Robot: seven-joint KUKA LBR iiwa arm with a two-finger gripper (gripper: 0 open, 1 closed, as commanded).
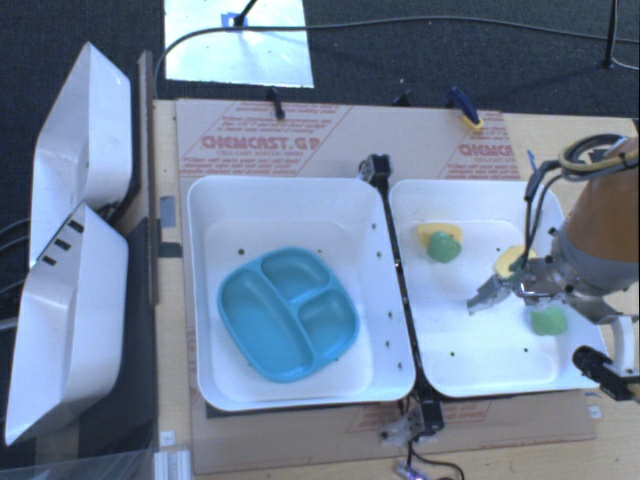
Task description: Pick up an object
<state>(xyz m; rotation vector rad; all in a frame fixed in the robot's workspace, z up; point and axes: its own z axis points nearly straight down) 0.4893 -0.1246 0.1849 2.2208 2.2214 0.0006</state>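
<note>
Objects for picking lie in the right bin point(480, 368): a green rounded piece resting on a yellow one point(440, 240) near the bin's far left part, a pale green lump point(548, 321) toward the near right, and a small yellow bit point(509, 260) just beside the arm's wrist. All are small, soft in outline and matte; their finer shape is too blurred to tell.

The largest thing in sight is the bench point(330, 128), topped with a tan sheet printed in red with "CHEMCAST GP" in two places, the second print partly cut off by the arm. On it sit the two white bins, touching along a black clamp line. The left bin point(230, 208) holds a blue divided plate point(288, 313) with three compartments, lying flat and slightly turned. Beyond the bench is dark carpet with a pale square panel point(235, 23) and black cables. Two more white bins point(75, 238) lean stacked at the far left.

The gripper point(487, 298) hangs low over the right bin, between the green-on-yellow pair and the pale green lump, its metal fingers point(478, 302) slightly spread with nothing between them.
</note>
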